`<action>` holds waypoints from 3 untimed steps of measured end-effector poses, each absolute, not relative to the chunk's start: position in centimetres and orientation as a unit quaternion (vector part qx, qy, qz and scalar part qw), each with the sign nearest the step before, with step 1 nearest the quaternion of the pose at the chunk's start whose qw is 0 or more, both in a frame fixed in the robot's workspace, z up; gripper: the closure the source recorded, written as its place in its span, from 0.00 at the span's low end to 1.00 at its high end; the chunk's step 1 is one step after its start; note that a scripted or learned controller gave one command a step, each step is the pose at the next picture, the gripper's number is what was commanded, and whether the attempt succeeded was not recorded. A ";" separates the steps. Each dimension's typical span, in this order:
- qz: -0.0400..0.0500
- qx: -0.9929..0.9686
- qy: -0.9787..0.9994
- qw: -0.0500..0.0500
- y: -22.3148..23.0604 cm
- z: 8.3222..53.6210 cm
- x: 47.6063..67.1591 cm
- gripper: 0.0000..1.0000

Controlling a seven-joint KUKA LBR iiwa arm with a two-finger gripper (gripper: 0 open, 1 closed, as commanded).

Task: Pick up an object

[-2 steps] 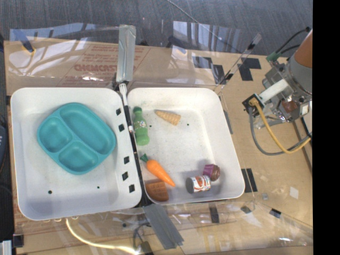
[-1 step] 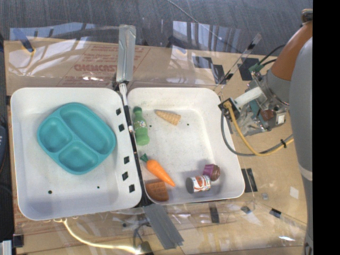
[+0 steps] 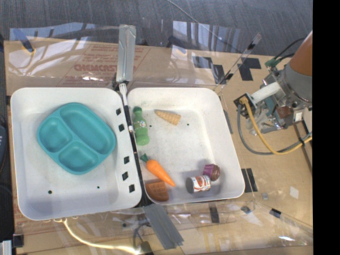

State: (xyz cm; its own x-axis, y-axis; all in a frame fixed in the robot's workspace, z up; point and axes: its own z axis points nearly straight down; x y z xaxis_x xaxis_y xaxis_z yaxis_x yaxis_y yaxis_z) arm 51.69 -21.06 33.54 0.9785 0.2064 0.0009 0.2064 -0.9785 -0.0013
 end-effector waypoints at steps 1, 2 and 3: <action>-0.002 -0.995 -0.104 0.000 -21.0 47.7 55.5 1.00; 0.007 -0.994 -0.105 0.003 -20.8 33.0 56.6 1.00; 0.005 -0.994 -0.105 0.003 -20.8 27.6 58.2 1.00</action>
